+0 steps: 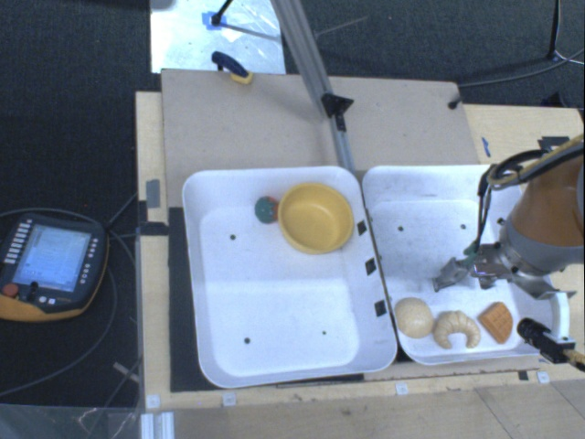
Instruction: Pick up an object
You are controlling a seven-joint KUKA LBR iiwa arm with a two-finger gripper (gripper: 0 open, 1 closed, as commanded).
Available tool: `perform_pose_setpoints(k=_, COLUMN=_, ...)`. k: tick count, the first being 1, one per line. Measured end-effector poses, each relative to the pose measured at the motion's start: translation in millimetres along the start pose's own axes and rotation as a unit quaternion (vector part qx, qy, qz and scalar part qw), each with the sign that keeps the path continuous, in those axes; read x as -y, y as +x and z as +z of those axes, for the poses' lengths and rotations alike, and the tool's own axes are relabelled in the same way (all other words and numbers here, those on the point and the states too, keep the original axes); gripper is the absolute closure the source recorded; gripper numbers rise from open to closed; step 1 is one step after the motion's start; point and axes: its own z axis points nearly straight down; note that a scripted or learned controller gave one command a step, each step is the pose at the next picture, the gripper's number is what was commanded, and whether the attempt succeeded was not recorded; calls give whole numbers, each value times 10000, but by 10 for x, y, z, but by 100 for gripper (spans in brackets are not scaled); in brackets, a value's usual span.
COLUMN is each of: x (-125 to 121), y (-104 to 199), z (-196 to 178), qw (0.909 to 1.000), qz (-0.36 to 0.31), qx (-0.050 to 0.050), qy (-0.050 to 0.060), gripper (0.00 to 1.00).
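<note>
My gripper [468, 274] hangs over the right bin [411, 195], near its right side, a little above the row of food along the front wall. That row holds a pale round bun [414, 317], a cream croissant [457, 328] and an orange waffle-like square [497, 322]. The waffle-like square lies just below and to the right of the gripper. In the left bin [274, 327] a yellow bowl [315, 218] sits at the back right, with a small green and red ball [266, 209] touching its left side.
The orange-banded wrist [548, 213] and its cables cover the right bin's right edge. A grey pole [315, 71] slants across the board behind the bins. A teach pendant [50, 263] lies on the floor at the left.
</note>
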Motion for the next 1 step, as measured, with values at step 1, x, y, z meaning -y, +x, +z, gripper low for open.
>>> perform_pose_setpoints(k=1, x=-15, y=-7, z=-128, qw=10000, qz=3, qx=7, qy=-28, gripper=100)
